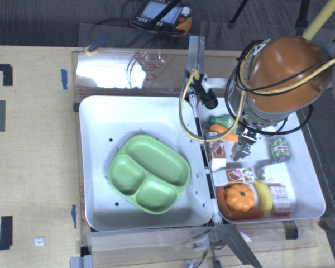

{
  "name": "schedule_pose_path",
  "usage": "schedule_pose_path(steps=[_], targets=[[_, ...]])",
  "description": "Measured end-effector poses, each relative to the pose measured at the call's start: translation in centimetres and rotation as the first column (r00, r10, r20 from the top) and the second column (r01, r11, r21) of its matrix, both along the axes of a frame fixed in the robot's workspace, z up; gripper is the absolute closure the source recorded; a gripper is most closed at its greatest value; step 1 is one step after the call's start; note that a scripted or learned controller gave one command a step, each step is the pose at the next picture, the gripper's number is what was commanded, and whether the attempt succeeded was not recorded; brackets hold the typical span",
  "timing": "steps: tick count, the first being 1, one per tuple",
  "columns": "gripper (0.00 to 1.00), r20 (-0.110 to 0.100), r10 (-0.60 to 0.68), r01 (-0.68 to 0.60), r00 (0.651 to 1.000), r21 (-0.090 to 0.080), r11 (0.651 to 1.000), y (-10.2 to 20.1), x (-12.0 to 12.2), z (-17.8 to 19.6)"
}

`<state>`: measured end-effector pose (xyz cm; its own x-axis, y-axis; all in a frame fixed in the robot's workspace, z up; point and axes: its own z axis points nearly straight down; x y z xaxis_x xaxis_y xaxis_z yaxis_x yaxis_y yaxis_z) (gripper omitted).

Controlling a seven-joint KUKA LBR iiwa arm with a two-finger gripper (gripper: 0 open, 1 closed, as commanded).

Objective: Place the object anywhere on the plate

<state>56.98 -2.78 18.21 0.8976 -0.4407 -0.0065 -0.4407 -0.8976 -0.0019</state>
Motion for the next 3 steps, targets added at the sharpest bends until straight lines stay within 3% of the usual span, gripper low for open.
schedule_pose_path(steps=[1, 2, 3], targets=[[1.00, -0.002, 0.252, -0.252, 0.968, 0.000, 0.968, 7.7, -2.5, 0.0], [1.00, 0.000, 0.243, -0.243, 0.970, 0.000, 0.970, 8.3, -8.4, 0.0], [1.00, 0.002, 0.253, -0.253, 0.967, 0.001, 0.967, 16.8, -2.2, 5.7]])
